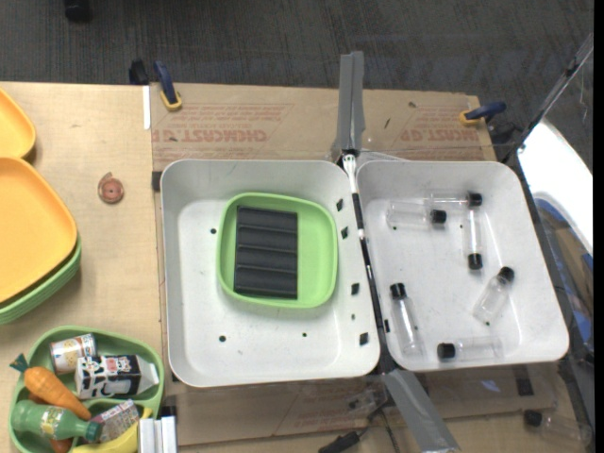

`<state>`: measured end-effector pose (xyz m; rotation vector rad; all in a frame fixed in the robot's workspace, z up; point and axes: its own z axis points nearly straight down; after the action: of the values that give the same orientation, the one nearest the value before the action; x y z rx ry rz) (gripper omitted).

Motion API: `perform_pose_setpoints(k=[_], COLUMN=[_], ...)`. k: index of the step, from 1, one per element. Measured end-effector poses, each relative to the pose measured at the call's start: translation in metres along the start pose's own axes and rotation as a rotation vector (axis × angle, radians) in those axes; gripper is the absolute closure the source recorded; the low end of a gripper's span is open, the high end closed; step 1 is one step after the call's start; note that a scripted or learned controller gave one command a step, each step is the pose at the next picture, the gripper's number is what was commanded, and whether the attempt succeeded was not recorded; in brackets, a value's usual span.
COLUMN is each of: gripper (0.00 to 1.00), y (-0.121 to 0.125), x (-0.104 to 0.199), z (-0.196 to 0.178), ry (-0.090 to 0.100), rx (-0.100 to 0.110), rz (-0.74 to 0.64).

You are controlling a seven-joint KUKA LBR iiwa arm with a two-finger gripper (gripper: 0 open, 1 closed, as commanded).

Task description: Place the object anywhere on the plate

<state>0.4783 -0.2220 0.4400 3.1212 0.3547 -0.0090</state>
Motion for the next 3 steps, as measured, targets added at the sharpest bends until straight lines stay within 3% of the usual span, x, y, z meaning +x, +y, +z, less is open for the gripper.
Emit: perform_pose_setpoints(k=[3], gripper=[0.00], y=[-0.0001], x=[0.0001], z=[0.0003], ry=[-0.001], rx=[0.001], rz=[0.022])
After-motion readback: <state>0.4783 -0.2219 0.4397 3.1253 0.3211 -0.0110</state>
